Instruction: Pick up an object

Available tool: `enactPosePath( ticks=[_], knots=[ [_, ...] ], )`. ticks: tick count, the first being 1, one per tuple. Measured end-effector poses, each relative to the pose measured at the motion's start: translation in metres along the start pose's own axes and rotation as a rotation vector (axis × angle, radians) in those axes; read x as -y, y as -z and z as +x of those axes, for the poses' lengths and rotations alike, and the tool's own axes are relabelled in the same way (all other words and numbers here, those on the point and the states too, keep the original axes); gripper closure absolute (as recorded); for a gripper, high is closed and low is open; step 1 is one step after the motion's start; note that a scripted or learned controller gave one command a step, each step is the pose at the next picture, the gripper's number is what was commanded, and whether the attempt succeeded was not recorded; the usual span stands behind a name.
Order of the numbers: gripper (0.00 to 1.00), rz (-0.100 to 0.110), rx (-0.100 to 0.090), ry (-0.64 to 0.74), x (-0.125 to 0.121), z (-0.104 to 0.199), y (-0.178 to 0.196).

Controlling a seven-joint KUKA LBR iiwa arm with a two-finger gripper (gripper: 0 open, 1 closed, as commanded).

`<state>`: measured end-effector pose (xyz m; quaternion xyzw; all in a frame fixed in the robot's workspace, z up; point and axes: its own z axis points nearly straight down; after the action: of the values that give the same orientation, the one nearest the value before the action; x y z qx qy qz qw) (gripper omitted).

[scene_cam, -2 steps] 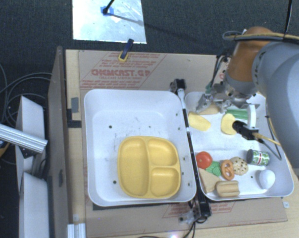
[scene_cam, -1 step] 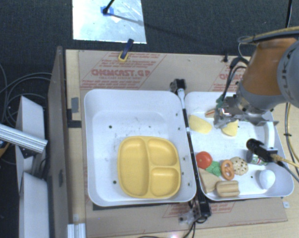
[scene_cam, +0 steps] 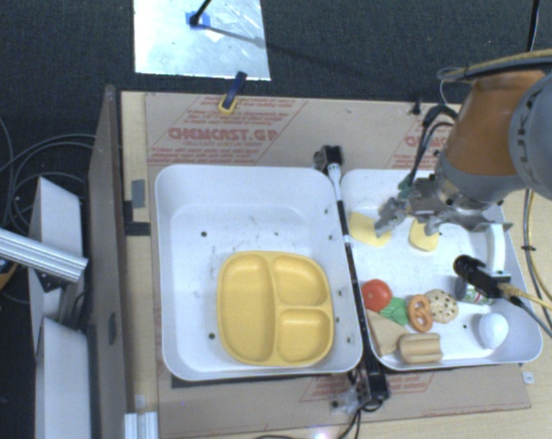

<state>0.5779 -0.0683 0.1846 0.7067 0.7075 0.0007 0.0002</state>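
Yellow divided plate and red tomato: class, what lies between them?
In the camera view, the bins' adjoining white walls lie between the yellow divided plate in the left bin and the red tomato in the right bin; otherwise only bare bin floor.

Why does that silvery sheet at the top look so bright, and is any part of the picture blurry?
Camera view: the silvery sheet catches overhead light, so it glares; the arm looks soft and smeared at the right; the yellow tray and white bins are evenly lit with faint shadows.

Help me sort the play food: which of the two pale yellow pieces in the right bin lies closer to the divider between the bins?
The left yellow piece, beside the divider; the other yellow piece lies farther right, under the gripper.
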Motion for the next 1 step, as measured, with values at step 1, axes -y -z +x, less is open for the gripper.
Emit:
enactPosePath(
  ticks=[1],
  knots=[
    [0.00,-0.005,0.003,-0.003,-0.0163,-0.0621,0.0364]
  ],
)
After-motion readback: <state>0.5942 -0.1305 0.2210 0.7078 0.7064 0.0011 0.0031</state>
